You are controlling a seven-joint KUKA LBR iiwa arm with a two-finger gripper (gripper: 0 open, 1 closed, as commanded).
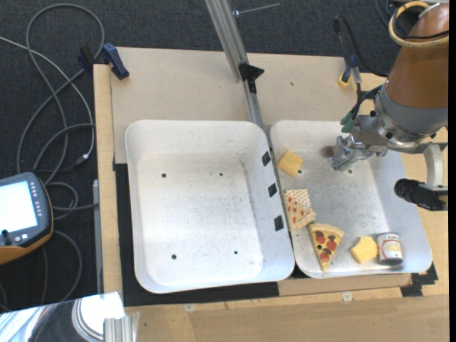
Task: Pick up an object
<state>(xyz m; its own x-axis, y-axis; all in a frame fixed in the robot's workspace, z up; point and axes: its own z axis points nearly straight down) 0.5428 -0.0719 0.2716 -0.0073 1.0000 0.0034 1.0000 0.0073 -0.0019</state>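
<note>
Now best to drop straight down over one piece in the right bin (399, 191), choosing the yellow block (290, 163) at about nine o'clock from the gripper (347, 157), since it lies apart from the waffle piece (298, 206), pizza slice (325, 243), cheese wedge (364, 249) and small can (390, 248) toward six o'clock. Cannot tell whether the fingers stand apart or together; nothing seen between them, hanging above bare bin floor.
</note>
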